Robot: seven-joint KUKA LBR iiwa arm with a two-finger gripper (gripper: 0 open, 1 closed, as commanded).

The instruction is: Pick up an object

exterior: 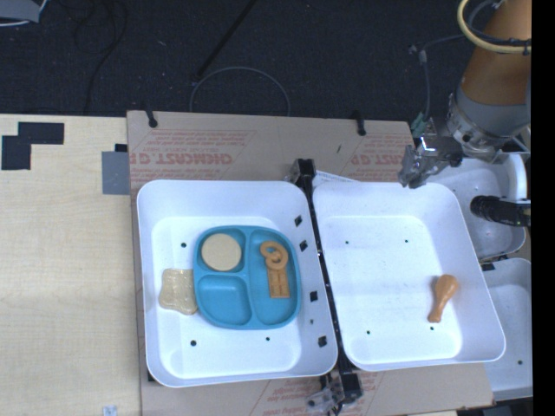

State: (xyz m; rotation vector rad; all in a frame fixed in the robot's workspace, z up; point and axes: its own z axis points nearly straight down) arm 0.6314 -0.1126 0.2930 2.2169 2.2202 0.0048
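A tan drumstick-shaped toy (442, 297) lies near the right wall of the right bin (381, 354). In the left bin (165, 206) sits a blue divided plate (245, 306) holding a round beige cookie (220, 251) and a brown key-shaped toy (276, 268). A pale slice of bread (178, 290) lies just left of the plate. My gripper (416, 170) hangs over the back right corner of the right bin, far from the drumstick, with nothing seen in it.
A black divider clamp (305, 176) sits between the bins at the back. Cardboard (260, 150) lies under both bins. A black fixture (499, 208) juts in at the right of the right bin.
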